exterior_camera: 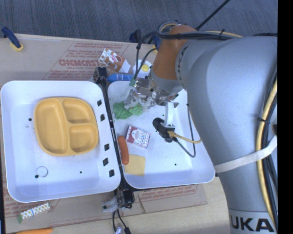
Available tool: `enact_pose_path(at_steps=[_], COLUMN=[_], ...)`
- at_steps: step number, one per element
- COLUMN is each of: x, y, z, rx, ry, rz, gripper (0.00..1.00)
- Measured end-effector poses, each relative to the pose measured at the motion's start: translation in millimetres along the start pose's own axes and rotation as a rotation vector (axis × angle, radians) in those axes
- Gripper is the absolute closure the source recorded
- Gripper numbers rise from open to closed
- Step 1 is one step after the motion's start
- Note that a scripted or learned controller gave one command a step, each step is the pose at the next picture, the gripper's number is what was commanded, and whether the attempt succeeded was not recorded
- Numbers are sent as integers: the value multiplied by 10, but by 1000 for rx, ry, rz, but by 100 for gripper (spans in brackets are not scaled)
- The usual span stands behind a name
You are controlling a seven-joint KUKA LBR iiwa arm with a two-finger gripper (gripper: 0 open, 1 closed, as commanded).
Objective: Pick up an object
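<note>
- Well, the thing nearest me is the green leafy piece (126, 111). It lies in the upper left part of the right bin (200, 172), close to the divider between the two bins.
- My gripper (136, 99) hangs over the leaf's upper right edge. From this slant I cannot make out whether it touches the leaf.
- I cannot tell whether my jaws are apart or together, because the wrist hardware crowds that spot and nothing shows plainly between them.
- To do this step well, I judge I should come straight down onto the thick middle of the leaf rather than its thin rim. A soft, crinkled thing like that would probably slip out of a shallow pinch.
- I should also mind the bin wall at the divider, which leaves little room on that side of the leaf.
- Below the leaf and apart from it lies a small red and white carton (137, 136). Further down by the divider is an orange sausage-shaped toy (123, 150), with a yellow square slice (135, 165) just beside its lower end. These lie flat and clear of my approach, so I count them as fallback choices.
- The left bin (10, 130) holds a yellow divided plate (66, 126), well apart from me and no concern here.
</note>
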State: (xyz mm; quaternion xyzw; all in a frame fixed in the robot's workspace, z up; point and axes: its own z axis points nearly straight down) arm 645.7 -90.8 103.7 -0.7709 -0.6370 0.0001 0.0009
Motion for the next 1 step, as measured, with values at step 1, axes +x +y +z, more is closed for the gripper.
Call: enact_pose_path(at_steps=[1], x=[46], y=[-414], z=[-1497], rx=[0], ry=[-1], rz=[137], gripper=[100])
